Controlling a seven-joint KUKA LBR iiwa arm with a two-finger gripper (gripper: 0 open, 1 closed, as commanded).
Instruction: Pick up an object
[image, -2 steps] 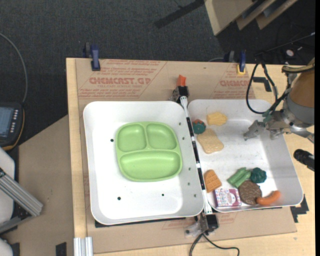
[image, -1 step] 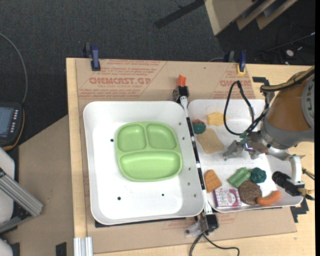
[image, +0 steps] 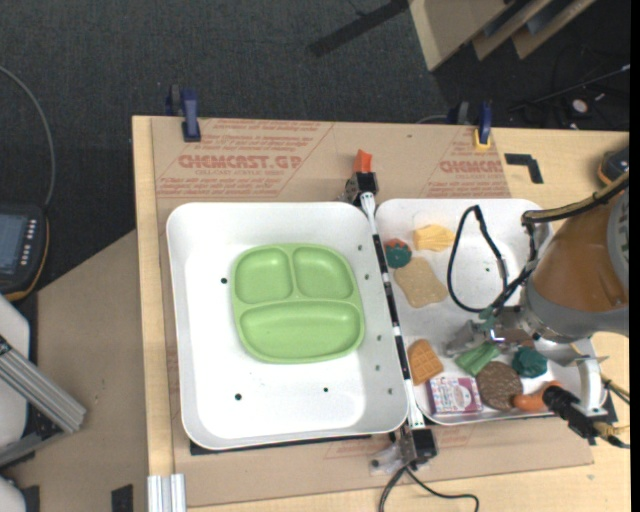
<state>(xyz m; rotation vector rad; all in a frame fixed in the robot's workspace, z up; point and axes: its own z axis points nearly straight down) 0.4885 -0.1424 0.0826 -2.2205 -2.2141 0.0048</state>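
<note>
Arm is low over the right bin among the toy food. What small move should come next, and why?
Probably a short straight descent. The gripper hovers right at the green toy vegetable piece in the right white bin, with the brown round cookie-like piece close beside it, so a sideways move risks nudging neighbours.

Left bin (image: 200, 300): holds a divided plate (image: 297, 302), near its middle.
Right bin (image: 440, 212): just right of the left bin; holds small items.
Far end of right bin: chip (image: 433, 238), with cracker (image: 422, 285) nearer.
Near end: waffle (image: 424, 358), packet (image: 455, 396) and cookie (image: 499, 383).
End effector (image: 478, 342): over the right bin, beside the cookie.
</note>
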